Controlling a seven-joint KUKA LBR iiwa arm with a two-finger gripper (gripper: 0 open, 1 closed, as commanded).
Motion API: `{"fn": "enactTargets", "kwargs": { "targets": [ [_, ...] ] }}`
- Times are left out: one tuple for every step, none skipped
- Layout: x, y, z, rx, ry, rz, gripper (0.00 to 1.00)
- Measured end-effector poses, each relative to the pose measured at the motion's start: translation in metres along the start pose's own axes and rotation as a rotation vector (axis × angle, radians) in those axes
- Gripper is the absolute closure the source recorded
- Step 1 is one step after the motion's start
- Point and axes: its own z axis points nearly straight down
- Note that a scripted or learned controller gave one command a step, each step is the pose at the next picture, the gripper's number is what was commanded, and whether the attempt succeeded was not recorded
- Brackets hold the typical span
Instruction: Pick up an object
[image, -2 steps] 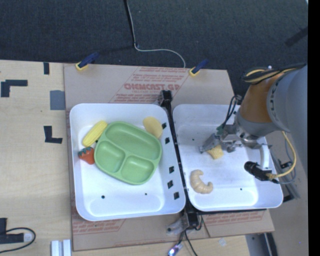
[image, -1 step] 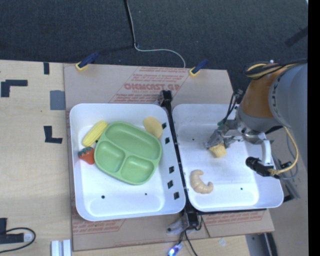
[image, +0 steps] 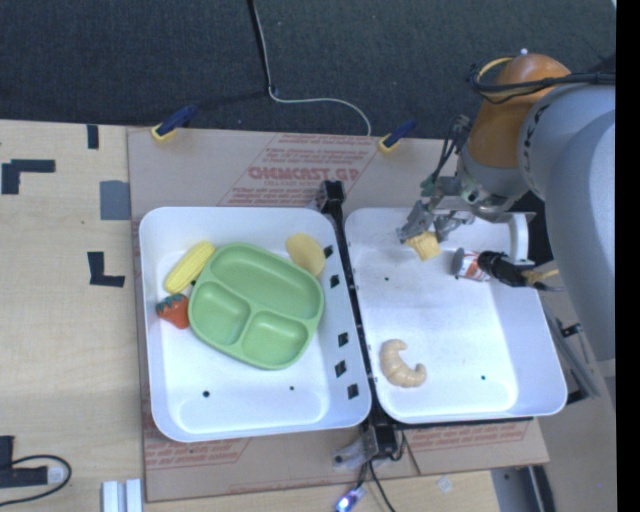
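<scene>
My gripper (image: 424, 236) hangs over the far left part of the right bin (image: 520, 370). A small pale yellow block (image: 426, 246) sits between its fingertips, and the fingers are shut on it. The block looks slightly raised off the bin floor. A tan croissant (image: 402, 363) lies near the front left of the same bin, well apart from the gripper.
The left bin (image: 240, 400) holds a green divided plate (image: 255, 305), a yellow corn cob (image: 188, 266), a small red fruit (image: 174, 311) and a yellow lemon-like piece (image: 306, 252). A black divider with clips (image: 343, 300) runs between the bins.
</scene>
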Motion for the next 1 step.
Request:
{"fn": "enactTargets", "kwargs": {
  "targets": [
    [0.0537, -0.0027, -0.0418, 0.006, 0.003, 0.001, 1.0]
  ]
}}
